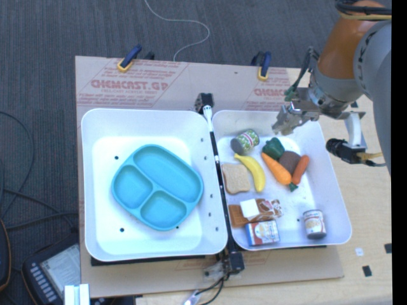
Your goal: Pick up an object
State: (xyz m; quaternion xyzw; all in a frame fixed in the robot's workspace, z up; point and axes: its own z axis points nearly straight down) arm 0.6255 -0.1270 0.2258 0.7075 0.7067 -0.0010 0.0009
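The gripper point(287, 121) hangs over the far corner of the right bin point(337, 196), and whether its fingers are spread or pressed together cannot be told from this angle; nothing shows between them. Just below and to its left lie the nearest pieces of toy food: a green-topped can point(247, 140), a green pepper point(274, 148), a brown potato point(290, 161), two carrots point(278, 169) and a banana point(252, 171), crowded and touching. Farther toward the front are a bread slice point(237, 180), a small carton point(262, 232) and a tin point(313, 223), while the blue divided plate point(157, 186) lies in the left bin point(95, 170), well apart.
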